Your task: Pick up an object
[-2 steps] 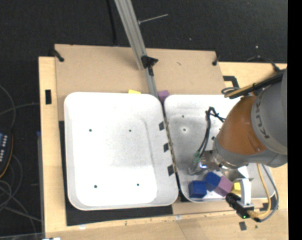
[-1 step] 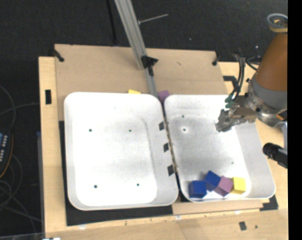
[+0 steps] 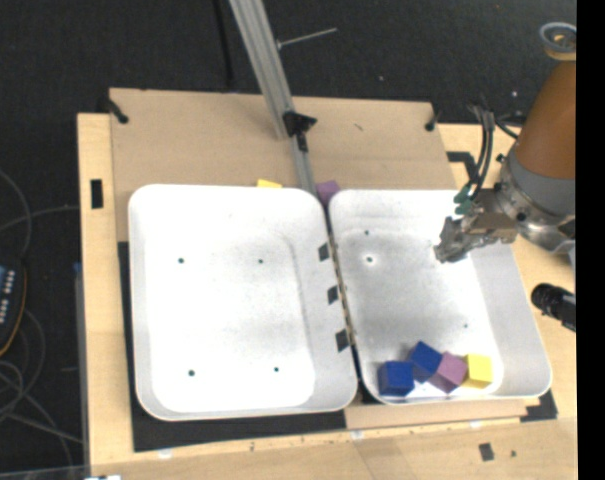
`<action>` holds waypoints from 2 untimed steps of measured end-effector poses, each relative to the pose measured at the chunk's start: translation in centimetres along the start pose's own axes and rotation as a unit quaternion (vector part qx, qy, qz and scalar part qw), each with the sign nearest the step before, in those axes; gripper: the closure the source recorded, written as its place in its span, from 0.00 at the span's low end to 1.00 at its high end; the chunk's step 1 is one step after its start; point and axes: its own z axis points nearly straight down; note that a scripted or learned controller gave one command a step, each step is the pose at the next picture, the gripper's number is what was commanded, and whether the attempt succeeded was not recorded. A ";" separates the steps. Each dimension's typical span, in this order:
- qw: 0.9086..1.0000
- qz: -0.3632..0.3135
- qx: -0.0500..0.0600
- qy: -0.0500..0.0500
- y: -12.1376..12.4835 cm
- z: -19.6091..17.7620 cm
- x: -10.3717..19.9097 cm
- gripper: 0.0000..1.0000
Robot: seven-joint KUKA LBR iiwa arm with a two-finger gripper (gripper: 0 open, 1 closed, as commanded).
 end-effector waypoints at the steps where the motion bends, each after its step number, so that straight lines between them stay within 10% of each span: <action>1: 1.000 0.006 0.006 0.002 -1.0 11.5 1.7 1.00; 2: 1.000 0.006 0.000 0.001 -0.7 9.9 1.4 1.00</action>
